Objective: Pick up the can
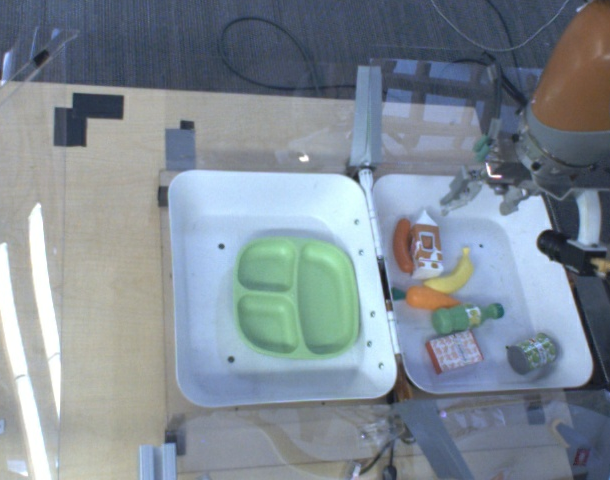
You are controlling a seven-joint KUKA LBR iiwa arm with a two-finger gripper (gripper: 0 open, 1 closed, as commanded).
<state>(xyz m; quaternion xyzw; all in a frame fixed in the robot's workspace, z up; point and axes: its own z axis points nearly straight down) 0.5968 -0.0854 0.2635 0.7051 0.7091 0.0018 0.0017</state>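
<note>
The approach is in hand, by my reading: the pincer (pixel 482 190) hangs with fingers spread wide and nothing between them, over the far edge of the right bin (pixel 570 298). The can (pixel 532 353) lies on its side in that bin's near right corner, well apart from the pincer. The next move calls for a traverse toward the near corner, then a descent over the can.

Count: two bins, one can, one green tray (pixel 297 297) in the left bin (pixel 200 298), one carton (pixel 425 245), one banana (pixel 453 275), one carrot (pixel 425 297), one bottle (pixel 465 317), one red box (pixel 453 351), one sausage (pixel 402 245).
</note>
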